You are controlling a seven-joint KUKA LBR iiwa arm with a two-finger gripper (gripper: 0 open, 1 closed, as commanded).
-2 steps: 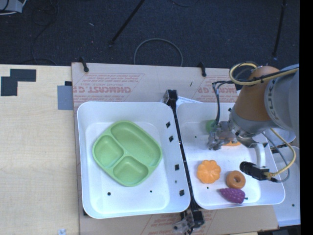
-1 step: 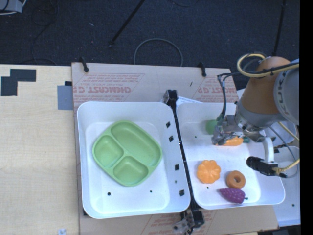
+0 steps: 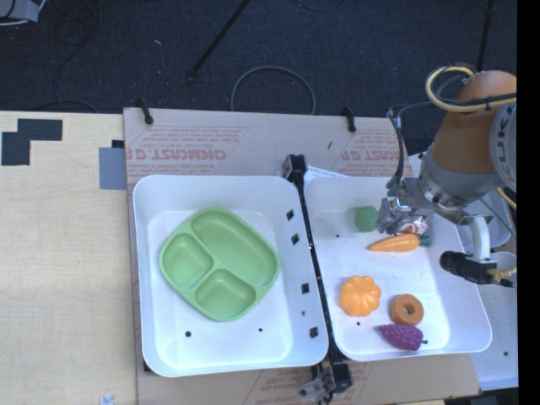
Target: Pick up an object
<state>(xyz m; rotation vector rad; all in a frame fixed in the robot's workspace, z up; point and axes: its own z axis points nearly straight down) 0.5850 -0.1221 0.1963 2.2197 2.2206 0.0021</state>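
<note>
The grey arm with its orange band is reaching in over the right white bin (image 3: 460,332), and its two-finger gripper (image 3: 402,219) is hanging low near that bin's far edge. How the claw is set cannot be told here. A small green ball (image 3: 365,218) is lying just beside the gripper, and an orange plastic carrot (image 3: 394,244) is lying just beneath it. Toward the bin's near edge are sitting an orange toy pumpkin (image 3: 360,296), a brown ring-shaped doughnut (image 3: 407,310) and a purple bunch of toy grapes (image 3: 402,337). The left white bin (image 3: 160,344) is carrying a green divided plastic plate (image 3: 219,262).
</note>
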